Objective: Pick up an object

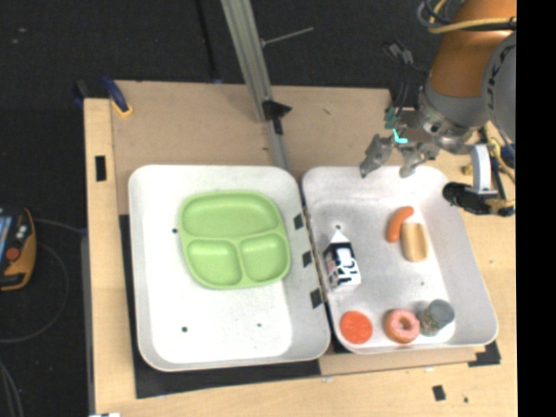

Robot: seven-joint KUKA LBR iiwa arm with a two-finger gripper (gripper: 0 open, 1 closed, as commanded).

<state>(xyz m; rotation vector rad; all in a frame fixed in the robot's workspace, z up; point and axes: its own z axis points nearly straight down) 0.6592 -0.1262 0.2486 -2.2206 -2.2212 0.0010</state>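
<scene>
My gripper [391, 162] hangs over the far edge of the right bin [373, 194], its two fingers spread apart with nothing between them. Below it in that bin lie a toy hot dog [409, 234], a small black-and-white milk carton [341, 263], a red-orange round piece [355, 327], a pink donut [401, 326] and a grey-green lump [436, 315]. The hot dog is the closest of these to the gripper, a little toward the near side.
The left bin [156, 320] holds a green divided plate [234, 237]. A grey metal post [252, 68] rises behind the bins. The arm's orange band [469, 50] and cables sit at the upper right.
</scene>
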